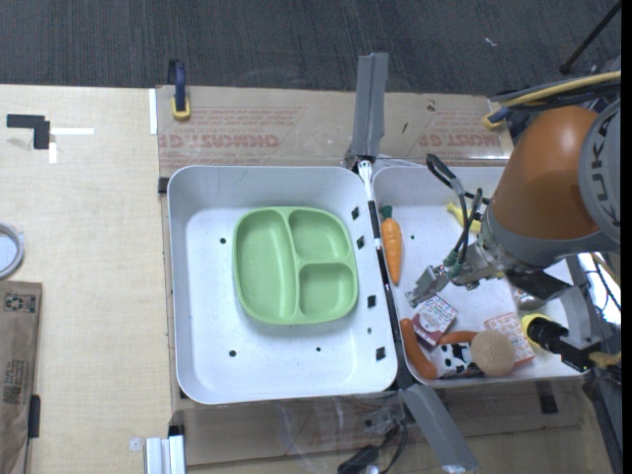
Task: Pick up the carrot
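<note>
Your bench (pixel 89 215) carries two shallow white bins side by side: the left bin (pixel 197 265) holds a green divided plate (pixel 294 264), set near its middle, and the right bin (pixel 420 220) holds the clutter you care about. The arm (pixel 548 186) reaches in from your right, its orange band sitting over the right bin's far side, with the gripper (pixel 427 286) lowered among the items near the bin's middle. You cannot tell from this view how the tool is set; its tip is small and merges with the packets beneath it, and nothing is seen held there. The carrot (pixel 393 248) lies along the right bin's left wall, orange body pointing toward the near side and green top toward the far side, resting on the bin floor. It sits just beside the gripper, to its left, apart from it and not lifted. Smaller entries, all at the bin's near end: a round tan item (pixel 495 352), a black-and-white patterned piece (pixel 456 359), a red sausage-like item (pixel 415 352) against the left wall, a small printed packet (pixel 434 316) just below the gripper, and another packet (pixel 502 324) beside the round item. Status, as you should judge it: approach made, grasp not shown, carrot not picked up. What is left appears to be the whole pick: shifting the tool left onto the carrot, closing on it, and raising it clear of the bin.
</note>
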`<state>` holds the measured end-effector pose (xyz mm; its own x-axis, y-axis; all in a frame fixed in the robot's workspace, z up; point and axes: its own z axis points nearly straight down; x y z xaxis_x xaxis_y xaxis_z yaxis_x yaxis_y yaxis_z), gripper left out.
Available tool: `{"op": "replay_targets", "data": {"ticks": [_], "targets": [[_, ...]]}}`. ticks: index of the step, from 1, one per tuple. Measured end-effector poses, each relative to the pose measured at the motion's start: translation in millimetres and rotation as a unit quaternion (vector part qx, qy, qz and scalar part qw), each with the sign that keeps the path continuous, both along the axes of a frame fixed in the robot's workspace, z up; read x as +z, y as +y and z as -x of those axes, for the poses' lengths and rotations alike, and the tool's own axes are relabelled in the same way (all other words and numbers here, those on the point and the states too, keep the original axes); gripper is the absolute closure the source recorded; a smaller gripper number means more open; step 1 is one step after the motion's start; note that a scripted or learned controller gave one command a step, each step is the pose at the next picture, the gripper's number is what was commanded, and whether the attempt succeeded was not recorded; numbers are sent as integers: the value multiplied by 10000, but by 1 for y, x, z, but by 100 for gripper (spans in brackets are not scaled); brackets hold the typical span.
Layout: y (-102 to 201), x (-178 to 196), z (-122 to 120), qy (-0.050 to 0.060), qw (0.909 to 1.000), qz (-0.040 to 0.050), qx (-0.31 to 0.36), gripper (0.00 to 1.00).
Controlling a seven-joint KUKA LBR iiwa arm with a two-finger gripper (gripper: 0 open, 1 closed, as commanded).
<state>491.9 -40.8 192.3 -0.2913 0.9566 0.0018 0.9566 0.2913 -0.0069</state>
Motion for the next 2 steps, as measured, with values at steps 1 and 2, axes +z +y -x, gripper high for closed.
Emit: {"op": "replay_targets", "data": {"ticks": [1,2], "targets": [[26,-5,-64,-9,9838,-7,1794,0],[-62,-35,-82,-13,9828,-8,1846,0]]}}
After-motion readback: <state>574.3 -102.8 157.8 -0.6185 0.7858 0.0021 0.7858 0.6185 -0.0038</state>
